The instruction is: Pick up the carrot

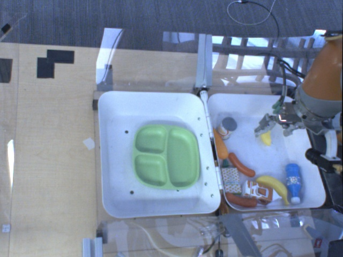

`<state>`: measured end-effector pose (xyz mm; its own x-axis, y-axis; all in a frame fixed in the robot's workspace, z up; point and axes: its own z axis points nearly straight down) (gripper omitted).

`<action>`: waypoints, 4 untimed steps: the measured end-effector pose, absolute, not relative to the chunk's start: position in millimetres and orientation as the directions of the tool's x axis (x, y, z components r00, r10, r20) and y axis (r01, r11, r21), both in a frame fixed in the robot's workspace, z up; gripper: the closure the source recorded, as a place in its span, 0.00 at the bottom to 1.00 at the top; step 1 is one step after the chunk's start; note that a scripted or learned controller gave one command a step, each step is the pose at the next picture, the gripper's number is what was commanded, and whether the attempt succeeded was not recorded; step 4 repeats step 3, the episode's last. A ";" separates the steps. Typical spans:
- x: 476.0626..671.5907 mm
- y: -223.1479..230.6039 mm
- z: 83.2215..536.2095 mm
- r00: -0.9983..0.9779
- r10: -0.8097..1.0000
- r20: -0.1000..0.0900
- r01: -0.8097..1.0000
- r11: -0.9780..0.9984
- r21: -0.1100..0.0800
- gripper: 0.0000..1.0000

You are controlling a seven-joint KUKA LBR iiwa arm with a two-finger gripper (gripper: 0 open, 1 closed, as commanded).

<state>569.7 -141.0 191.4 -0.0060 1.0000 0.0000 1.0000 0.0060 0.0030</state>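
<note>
Two fingers (263, 126) of the gripper (277, 125) stand spread apart with nothing between them, low over the far part of the right bin (316, 201), and a small yellow piece (266, 138) lies just beside the nearer fingertip. Measured from the carrot (219, 145), the gripper is well off toward the arm's side and a little farther back. The move therefore looks like a sideways reach across the bin floor toward the wall shared with the left bin (107, 197). The carrot lies tight along that wall. Its long axis runs with the wall from far to near, so the spread fingers would probably need to straddle it across that line, and the wall leaves little room on one side. Beyond the carrot's far end sits a grey round thing (229, 124). Just off its near end, toward the arm's side, lies a red sausage (241, 165). Nearer the camera than the carrot are a patterned packet (231, 178), a second sausage (241, 201), a banana (274, 186) and a blue bottle (292, 183). Across the wall from the carrot, the left bin holds a green divided plate (166, 155).
</note>
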 end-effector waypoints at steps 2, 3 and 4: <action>554.5 -86.9 89.8 0.138 0.990 0.001 0.990 -0.138 0.012 0.00; 557.5 -85.3 102.1 0.138 0.990 0.004 0.990 -0.138 0.019 1.00; 557.5 -85.3 102.1 0.138 0.990 0.004 0.990 -0.138 0.019 1.00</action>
